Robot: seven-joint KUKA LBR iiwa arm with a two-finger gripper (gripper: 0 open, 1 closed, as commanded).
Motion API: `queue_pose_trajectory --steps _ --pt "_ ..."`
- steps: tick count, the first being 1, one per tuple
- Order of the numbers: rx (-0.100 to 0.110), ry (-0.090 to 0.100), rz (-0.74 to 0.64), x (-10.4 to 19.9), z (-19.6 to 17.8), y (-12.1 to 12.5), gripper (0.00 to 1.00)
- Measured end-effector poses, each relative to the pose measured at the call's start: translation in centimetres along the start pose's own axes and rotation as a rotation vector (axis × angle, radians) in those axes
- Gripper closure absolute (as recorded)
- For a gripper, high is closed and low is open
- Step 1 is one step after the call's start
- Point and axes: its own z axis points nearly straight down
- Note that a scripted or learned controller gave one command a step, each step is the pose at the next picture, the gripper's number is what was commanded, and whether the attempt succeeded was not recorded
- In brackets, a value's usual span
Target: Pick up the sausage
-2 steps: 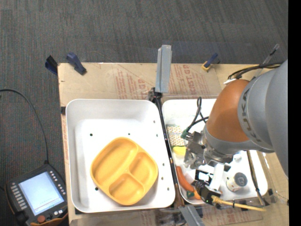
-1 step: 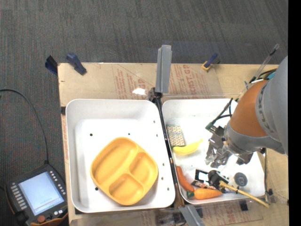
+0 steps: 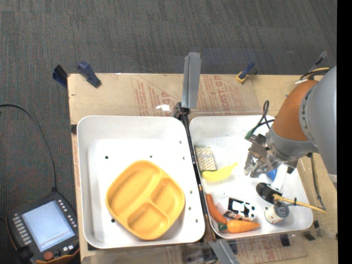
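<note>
Sausage [image 3: 215,208], the reddish-orange curved plastic link, lies in the right bin's near-left corner, hard against the left wall, with its long axis running from upper left to lower right. I start at the far left: a grey handheld control pendant [image 3: 39,225] sits off the table. Next comes the left white shallow bin [image 3: 88,142], bearing a yellow plastic three-compartment tray [image 3: 146,199]. In the right white shallow bin [image 3: 220,124], a speckled sponge block [image 3: 205,158] and a yellow plastic banana [image 3: 219,173] lie above the sausage, and an orange plastic carrot [image 3: 240,226] just beside its lower end. Farther right, the gripper [image 3: 256,166] hangs over the bin floor; how it stands I cannot tell. I judge the sausage to lie down and left of it, with the wall limiting room on one side.
</note>
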Motion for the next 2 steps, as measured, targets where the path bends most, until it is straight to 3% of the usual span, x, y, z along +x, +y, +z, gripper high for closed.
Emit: queue_pose_trajectory --steps 1,2 --pt "0.003 0.002 0.185 -5.02 1.96 -6.73 1.00" --pt "0.013 0.000 0.187 -5.14 1.47 -6.81 1.00"
